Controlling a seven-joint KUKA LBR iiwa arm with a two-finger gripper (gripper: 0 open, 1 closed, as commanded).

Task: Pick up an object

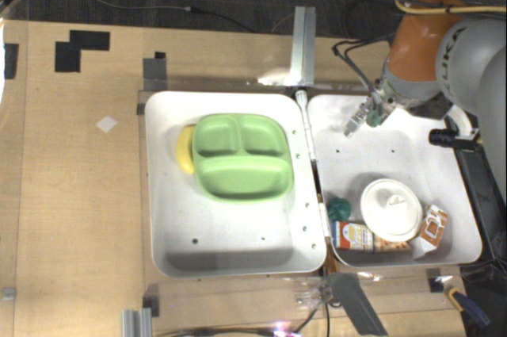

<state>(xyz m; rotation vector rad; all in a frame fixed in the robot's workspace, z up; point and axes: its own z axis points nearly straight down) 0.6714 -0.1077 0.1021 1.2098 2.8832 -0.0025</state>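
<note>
We see the gripper (pixel 363 120) hanging over the far part of the right bin (pixel 459 193), can't tell its state, with the white bowl (pixel 390 208) sitting near.

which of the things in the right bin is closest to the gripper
The white round bowl. It sits highest in the bottom cluster, just below the gripper; the teal object and the two cartons lie farther off.
</note>
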